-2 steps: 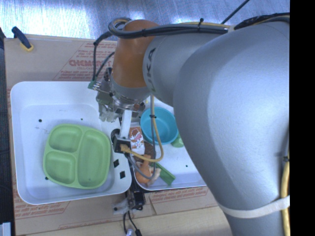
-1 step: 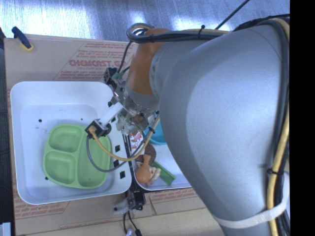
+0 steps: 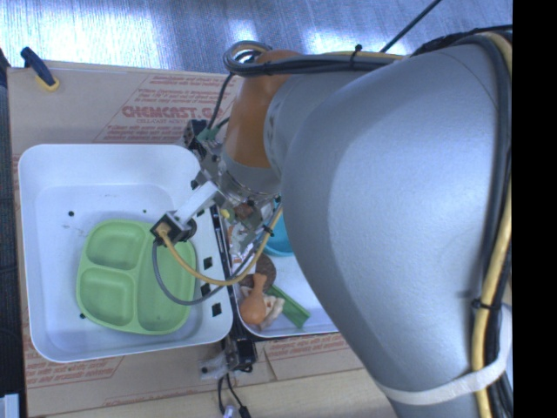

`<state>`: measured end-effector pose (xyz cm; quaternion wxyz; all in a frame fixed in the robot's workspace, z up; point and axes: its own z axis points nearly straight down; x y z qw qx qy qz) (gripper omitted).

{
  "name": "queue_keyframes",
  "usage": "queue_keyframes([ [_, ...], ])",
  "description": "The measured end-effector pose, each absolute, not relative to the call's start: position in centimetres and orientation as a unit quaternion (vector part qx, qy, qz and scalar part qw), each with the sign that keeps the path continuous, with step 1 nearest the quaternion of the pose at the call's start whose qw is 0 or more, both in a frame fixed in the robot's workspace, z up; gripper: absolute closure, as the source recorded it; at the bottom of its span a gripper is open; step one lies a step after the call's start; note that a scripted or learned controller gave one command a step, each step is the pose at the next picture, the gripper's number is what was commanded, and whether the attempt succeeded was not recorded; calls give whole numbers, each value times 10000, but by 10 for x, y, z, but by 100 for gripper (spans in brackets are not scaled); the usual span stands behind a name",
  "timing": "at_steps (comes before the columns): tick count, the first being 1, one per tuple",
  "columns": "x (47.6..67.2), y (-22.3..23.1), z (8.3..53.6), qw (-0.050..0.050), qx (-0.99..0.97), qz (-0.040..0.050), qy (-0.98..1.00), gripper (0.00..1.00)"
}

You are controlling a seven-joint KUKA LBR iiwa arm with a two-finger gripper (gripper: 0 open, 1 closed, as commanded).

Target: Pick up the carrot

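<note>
The carrot (image 3: 252, 307) is a short orange piece with a green leafy end, lying at the front left corner of the right bin (image 3: 300, 327). The grey arm with its orange band covers most of that bin. My gripper (image 3: 244, 217) hangs over the right bin's left edge, behind the carrot and apart from it, tangled among cables that hide its tip. Nothing can be made out held in it.
The left bin (image 3: 35, 233) holds a green divided plate (image 3: 130, 277). A blue object (image 3: 280, 240) and a brown object (image 3: 261, 273) lie in the right bin just behind the carrot. A yellow cable loops over the wall between the bins.
</note>
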<state>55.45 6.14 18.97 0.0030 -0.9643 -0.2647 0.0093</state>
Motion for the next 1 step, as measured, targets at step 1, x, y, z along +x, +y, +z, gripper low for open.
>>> queue_keyframes([
  [1,558,111,103,28,-9857,-72,-1686,0],
])
